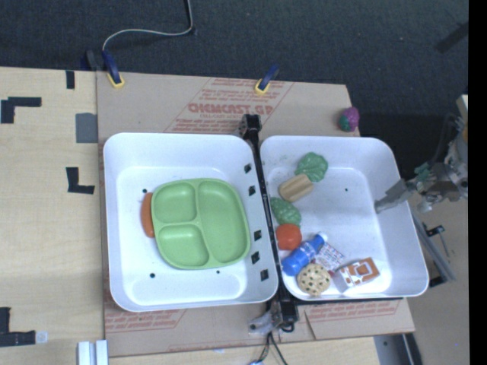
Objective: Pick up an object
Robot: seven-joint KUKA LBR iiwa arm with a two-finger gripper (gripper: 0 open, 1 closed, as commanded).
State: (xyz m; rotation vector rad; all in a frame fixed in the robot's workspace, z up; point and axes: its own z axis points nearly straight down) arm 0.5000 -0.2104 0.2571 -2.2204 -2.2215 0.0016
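Mostly smooth plastic: compartmented green tray (202,223) (rounded).

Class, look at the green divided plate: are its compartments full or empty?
Empty. The green plate in the left bin shows three bare compartments; an orange item lies beside it.

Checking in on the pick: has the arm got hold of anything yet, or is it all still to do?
Nothing looks picked yet. The gripper sits at the right bin's right rim with nothing visible between its fingers. The cookie, blue bottle, red ball, tan block and green items all lie in that bin. Approach, grasp and lift are left.
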